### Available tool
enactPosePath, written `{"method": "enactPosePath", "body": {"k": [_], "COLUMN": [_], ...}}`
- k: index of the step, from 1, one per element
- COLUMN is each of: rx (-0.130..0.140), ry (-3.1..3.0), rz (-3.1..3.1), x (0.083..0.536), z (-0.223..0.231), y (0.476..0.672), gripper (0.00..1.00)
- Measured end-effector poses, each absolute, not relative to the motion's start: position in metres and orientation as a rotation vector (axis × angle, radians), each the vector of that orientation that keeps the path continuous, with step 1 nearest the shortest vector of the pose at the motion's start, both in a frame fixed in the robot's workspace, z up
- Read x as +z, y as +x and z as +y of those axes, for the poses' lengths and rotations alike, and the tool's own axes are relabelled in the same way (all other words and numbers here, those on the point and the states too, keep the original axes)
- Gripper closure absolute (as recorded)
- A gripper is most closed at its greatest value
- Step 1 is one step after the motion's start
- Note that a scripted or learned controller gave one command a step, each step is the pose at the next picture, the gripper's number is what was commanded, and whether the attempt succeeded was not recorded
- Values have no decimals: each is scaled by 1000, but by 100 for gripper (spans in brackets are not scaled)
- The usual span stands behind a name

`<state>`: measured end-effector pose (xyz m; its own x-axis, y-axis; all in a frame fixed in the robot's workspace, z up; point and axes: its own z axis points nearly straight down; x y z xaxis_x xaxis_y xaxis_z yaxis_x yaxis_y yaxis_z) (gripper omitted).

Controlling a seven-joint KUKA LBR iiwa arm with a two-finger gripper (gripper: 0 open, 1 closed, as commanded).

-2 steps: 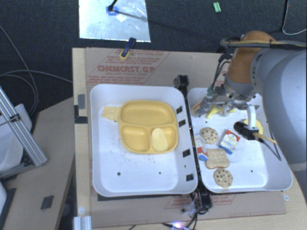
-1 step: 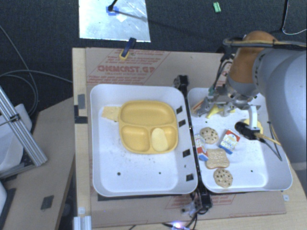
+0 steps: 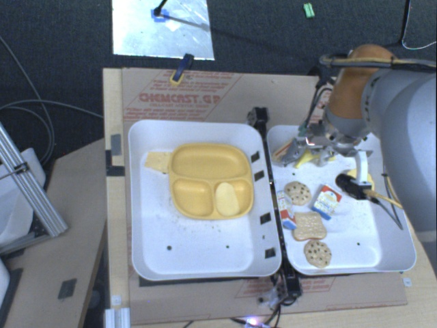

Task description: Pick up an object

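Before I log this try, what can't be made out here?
- Hand: whether open or shut, blurred and partly under the wrist.
- Yellow thing under the hand: kind unclear, half covered.
- Small packet: label too small to read.
- Right bin: far corner covered by the arm.

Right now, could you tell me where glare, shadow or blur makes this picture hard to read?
In the camera view, the shiny metal sheet above the bench glares in streaks; the two shallow white bins, left and right, are bright yet keep detail; the yellow divided plastic tray reads sharply; the grey arm is large and soft-edged, and the gripper beneath it sits in shadow, fingers indistinct.
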<state>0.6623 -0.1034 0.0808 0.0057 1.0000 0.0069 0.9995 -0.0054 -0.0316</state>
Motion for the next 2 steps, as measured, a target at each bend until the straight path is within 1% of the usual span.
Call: {"method": "enactPosePath", "body": {"k": [1, 2], "rx": [32, 19], "ry": [-2214, -2215], "rz": [-2217, -2219], "x": [92, 104], "z": [-90, -88], "y": [664, 666], "gripper": [0, 100]}}
